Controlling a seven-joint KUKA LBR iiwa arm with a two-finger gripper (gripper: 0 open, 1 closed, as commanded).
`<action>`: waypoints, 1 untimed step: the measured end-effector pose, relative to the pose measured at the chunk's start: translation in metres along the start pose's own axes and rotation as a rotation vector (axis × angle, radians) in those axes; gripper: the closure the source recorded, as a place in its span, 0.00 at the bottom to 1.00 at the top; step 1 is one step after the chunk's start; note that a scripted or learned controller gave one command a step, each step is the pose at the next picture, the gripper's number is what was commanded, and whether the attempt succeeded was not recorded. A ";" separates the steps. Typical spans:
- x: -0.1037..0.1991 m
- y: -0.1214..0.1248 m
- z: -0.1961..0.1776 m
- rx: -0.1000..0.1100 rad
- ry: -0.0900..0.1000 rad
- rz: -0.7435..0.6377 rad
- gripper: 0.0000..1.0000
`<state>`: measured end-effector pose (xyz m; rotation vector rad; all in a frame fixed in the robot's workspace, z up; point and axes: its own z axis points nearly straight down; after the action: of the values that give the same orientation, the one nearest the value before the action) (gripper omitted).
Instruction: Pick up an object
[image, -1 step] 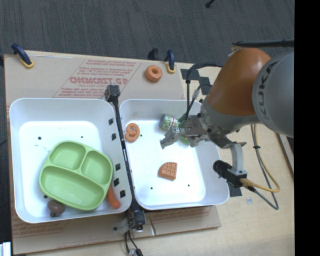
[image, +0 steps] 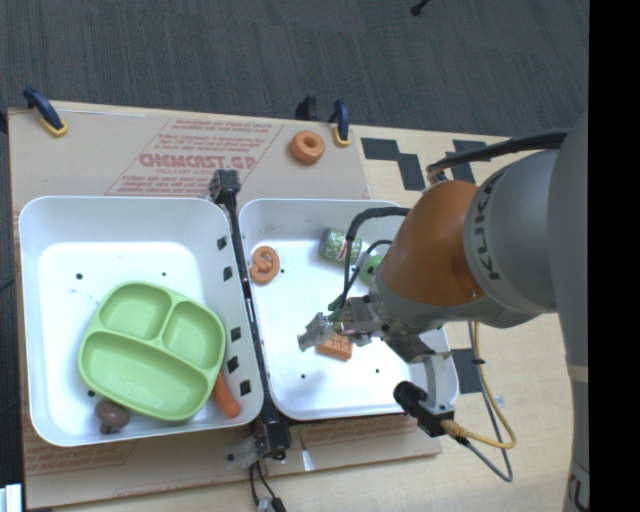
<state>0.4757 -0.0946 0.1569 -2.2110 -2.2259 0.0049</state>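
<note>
- The gripper (image: 322, 334) is seen low in the right bin (image: 300, 395), near its middle, with an orange-brown block (image: 336, 347) right at the fingertips. Whether the block is actually pinched or just touched can't be told from this angle, and the finger spread can't be made out either.
- The block is probably the pick target, since the wrist is parked straight over it.
- Two bins are counted, set side by side so stuff can be moved across.
- In the right bin, three loose things are counted: the block, an orange ring (image: 264, 263) near the left wall, and a green can-like object (image: 335, 244) by the far edge, half tucked under the arm.
- In the left bin (image: 50, 240), one green divided tray (image: 150, 348) is laid flat, with one carrot (image: 226, 396) and one brownish lump (image: 112, 416) wedged at its near edge.
- A second orange ring (image: 308, 147) is left outside, on the board behind the bins.
</note>
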 end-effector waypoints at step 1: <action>-0.077 0.076 -0.046 -0.005 -0.002 0.003 0.00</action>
<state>0.5529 -0.1710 0.2029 -2.2177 -2.2260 0.0015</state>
